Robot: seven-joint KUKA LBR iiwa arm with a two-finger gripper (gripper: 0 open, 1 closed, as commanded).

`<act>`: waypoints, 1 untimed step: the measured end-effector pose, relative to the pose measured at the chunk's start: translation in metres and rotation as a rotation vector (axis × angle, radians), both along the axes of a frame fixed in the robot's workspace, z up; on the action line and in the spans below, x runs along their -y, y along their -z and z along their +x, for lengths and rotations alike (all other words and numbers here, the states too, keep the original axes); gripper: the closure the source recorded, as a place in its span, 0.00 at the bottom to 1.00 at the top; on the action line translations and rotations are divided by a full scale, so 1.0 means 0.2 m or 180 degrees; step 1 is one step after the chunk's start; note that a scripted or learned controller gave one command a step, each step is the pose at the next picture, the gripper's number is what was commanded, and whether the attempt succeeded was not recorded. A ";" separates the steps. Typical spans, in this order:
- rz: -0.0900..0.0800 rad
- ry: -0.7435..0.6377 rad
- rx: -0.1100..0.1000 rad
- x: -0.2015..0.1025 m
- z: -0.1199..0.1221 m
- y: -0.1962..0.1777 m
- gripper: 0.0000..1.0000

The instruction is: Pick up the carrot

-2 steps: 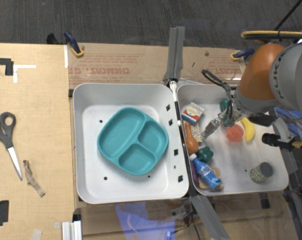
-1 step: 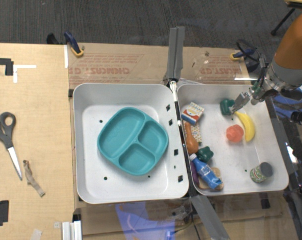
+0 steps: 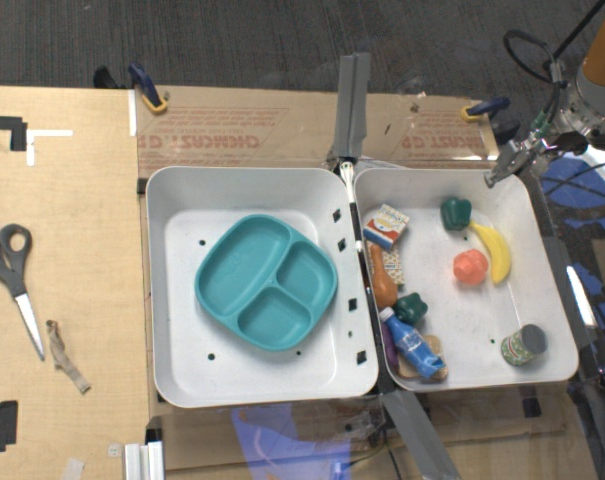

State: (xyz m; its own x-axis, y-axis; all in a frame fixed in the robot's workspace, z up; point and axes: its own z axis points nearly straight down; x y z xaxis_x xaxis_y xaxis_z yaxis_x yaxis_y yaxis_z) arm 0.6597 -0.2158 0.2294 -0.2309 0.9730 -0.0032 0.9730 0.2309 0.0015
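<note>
Carrot lies lengthwise against the right bin's nine-o'clock wall, crowded by a small box and a blue bottle, so the gripper, jaws' state unclear at one o'clock, should descend straddling its narrow width.

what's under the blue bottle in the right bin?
The blue bottle lies over a tan object whose edges poke out beneath it; the rest is covered. The carrot lies just above.

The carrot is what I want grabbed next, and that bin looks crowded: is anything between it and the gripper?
Yes. The carrot lies against the right bin's left wall, and the gripper sits over the bin's far right corner. On the line between them are a green pepper and a small carton; a dark green toy crowds the carrot's near end.
</note>
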 end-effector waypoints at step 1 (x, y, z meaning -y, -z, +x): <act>0.0000 -0.1126 -0.0004 0.03 0.00 0.16 0.00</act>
